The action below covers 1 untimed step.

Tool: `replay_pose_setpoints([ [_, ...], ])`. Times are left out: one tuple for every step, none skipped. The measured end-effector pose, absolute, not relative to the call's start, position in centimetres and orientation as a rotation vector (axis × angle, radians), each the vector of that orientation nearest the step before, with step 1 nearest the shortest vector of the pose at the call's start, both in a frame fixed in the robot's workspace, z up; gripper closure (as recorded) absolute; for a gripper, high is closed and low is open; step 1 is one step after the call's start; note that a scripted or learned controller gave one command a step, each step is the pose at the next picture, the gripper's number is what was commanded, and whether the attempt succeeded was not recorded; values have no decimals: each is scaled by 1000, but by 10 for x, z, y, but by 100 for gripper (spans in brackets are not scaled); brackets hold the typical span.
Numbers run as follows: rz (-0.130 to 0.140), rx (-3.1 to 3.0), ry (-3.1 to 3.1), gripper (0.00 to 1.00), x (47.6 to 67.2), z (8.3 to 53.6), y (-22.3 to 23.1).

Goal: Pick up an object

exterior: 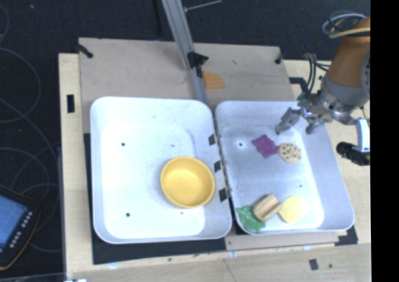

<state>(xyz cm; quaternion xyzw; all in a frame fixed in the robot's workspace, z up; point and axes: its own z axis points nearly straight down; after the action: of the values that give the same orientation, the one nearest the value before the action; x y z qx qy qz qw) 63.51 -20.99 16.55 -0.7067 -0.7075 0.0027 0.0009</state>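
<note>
My gripper hangs over the far right part of the right bin, its two fingers spread open with nothing between them. Just below and left of it lie a purple piece and a round tan cookie. Along the bin's near edge are a green piece, a tan block and a yellow lump. The left bin holds a yellow bowl, standing upright.
A slanted metal pole rises behind the bins, ending near their shared divider. An orange patch lies on the board behind the bins. A tablet sits off the bench at the lower left.
</note>
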Motion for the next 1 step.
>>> replay_pose_setpoints([
  [8,-2224,-2217,0,634,103,-213],
])
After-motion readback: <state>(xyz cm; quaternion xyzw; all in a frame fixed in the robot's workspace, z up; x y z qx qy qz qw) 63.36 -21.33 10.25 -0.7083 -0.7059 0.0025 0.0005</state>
